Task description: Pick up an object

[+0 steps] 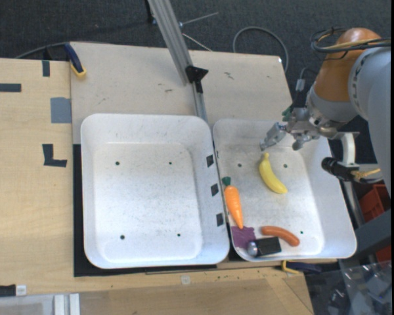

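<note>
Hand (274,139) hovers just above banana (272,175), holding nothing.

no readable text, labels or numbers

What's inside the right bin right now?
The right bin holds a banana, a carrot, a sausage-like orange piece, and purple and black items. The hand hovers above the banana; anything beneath it is hidden.

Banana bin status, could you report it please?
Gripper above the banana, nothing held. Carrot and sausage lie apart. Nothing blocking the banana.
</note>
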Controlling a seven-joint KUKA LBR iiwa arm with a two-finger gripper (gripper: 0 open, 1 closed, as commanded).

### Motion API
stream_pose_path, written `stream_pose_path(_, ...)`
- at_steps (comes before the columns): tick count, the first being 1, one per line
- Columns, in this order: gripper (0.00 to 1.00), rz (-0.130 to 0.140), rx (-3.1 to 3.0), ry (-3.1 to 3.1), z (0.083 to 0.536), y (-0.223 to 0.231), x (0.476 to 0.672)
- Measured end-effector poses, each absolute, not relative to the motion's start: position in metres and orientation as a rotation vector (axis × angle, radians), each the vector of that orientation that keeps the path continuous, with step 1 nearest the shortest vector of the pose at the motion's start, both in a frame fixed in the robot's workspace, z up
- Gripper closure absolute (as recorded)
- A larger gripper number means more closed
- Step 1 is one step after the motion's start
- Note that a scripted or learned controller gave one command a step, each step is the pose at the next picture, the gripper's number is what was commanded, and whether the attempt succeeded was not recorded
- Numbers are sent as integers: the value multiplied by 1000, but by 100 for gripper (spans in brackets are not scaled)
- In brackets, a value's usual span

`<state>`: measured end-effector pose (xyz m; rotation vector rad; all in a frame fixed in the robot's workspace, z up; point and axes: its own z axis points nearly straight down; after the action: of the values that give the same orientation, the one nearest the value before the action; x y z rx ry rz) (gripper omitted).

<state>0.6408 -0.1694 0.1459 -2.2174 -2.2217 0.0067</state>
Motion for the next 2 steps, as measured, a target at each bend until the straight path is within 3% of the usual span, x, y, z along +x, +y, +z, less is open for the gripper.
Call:
stream_pose_path(1, 0, 8, -2216, -2221, 91, -168, 639)
stream_pose_path(2, 100, 4, -2217, -2226, 106, -168, 641)
